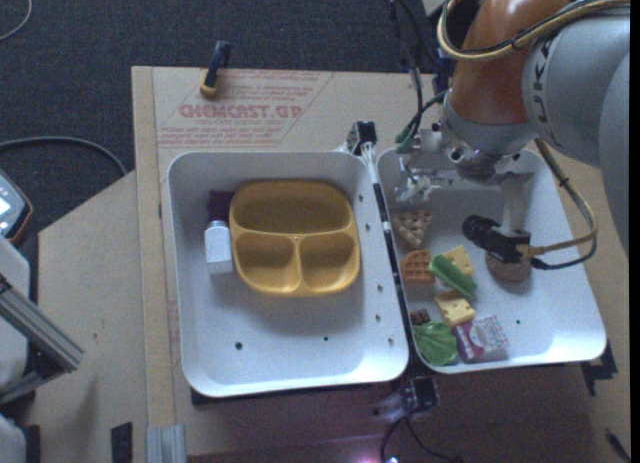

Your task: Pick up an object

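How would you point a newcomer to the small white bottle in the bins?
Start at the left bin, the one that holds the yellow divided plate. The white bottle stands just off the plate's left edge, beside a dark purple thing. It is the bin's one white item, small and capped.

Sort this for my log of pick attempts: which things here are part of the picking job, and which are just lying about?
Job:
- robot's hand, over the right white bin
- yellow cheese-like blocks
- green leafy toy pieces
- waffle-like square

Lying about:
- yellow sectioned plastic plate
- small white bottle
- yellow-and-black tool
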